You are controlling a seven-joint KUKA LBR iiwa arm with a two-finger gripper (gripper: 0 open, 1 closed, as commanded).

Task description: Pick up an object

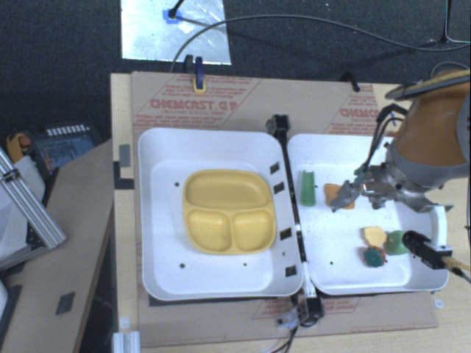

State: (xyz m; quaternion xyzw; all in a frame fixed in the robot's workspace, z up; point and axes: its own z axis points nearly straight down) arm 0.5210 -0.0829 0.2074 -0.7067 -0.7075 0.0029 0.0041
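One gripper [344, 199] hangs over the right bin [324, 279], at the end of the grey arm [434, 134] that reaches in from the right with its orange band showing above the wrist. Its dark fingertips point down and to the left, and they sit right over an orange piece [335, 191] near the middle of the bin; from this slant I cannot tell how far the hand is open, nor whether it has hold of anything. Just to the left of the orange piece, a green block [307, 187] stands lengthwise near the wall that divides the two bins. Nearer the front of the same bin lie three small things close together: a yellow piece [374, 234], a green round piece [395, 242] beside it on the right, and a teal and orange piece [374, 256] just in front of the yellow one. A black part [422, 247] of the arm's fittings juts out over that corner. Across the divider, the left bin [158, 219] holds a yellow tray [228, 210] with three compartments, lying flat in its middle. Both bins rest on a brown board [221, 101] printed with red lettering.
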